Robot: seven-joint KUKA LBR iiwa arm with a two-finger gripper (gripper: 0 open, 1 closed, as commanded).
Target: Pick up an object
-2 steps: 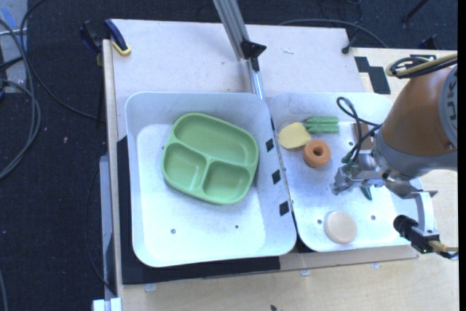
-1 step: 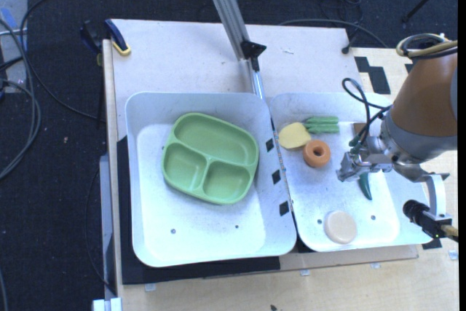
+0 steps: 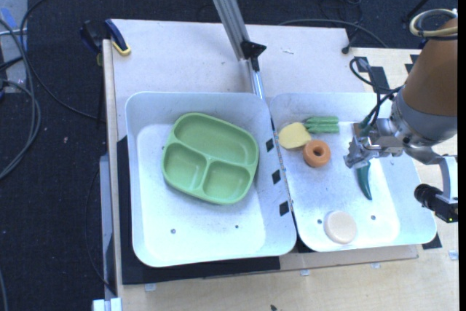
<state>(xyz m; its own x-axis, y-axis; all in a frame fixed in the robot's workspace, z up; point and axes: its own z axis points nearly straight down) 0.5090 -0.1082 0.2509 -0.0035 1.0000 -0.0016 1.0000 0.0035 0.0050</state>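
Cream-white, the round disc [image 3: 340,226] is lying nearest in the right white bin [image 3: 408,229]. Just beyond it the slim dark-green pod [image 3: 364,179] is hanging pinched between the pressed-together fingers of the two-finger gripper [image 3: 362,159]. The grip looks narrow, so lifting straight and slowly is probably best, since a swing could shake it loose. Farther left, the orange ring [image 3: 317,154], yellow wedge [image 3: 293,135] and green ridged piece [image 3: 321,124] are sitting apart.
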